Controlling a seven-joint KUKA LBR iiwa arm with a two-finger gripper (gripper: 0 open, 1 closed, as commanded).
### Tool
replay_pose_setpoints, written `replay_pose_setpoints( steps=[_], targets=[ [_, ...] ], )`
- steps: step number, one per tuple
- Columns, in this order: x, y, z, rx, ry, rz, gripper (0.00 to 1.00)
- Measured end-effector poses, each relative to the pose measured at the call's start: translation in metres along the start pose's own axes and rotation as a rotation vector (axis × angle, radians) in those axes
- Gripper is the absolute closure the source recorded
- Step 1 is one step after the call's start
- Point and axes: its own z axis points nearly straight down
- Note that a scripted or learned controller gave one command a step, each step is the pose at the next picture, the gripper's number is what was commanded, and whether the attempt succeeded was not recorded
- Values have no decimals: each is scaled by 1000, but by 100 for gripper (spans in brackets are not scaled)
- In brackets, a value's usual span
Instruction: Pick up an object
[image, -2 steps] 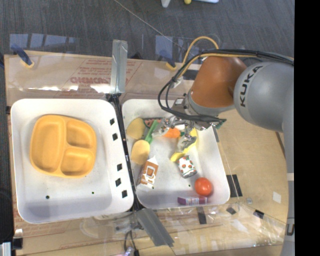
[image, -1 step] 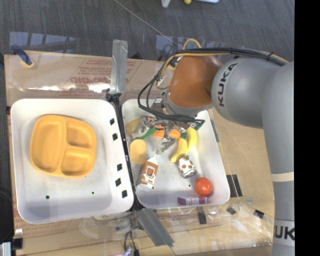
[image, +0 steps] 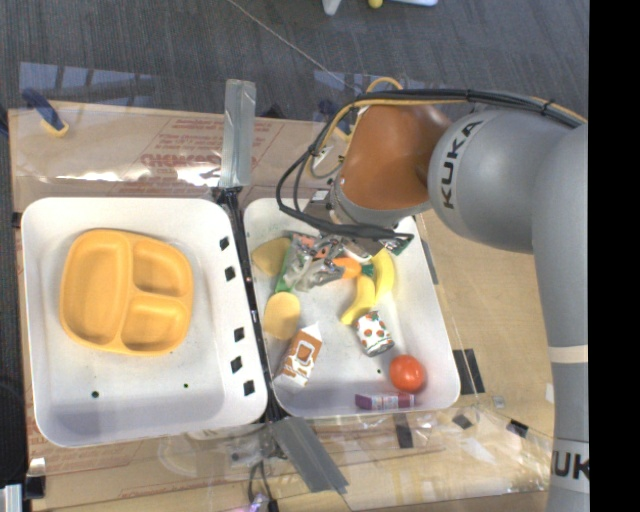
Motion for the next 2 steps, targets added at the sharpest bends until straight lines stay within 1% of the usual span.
replay_pose_setpoints(
  steps=[1,2],
  targets=[
    [-31,-10,-104,0,0,82,100],
    [39,-59,-181,-1,5,12,100]
  ],
)
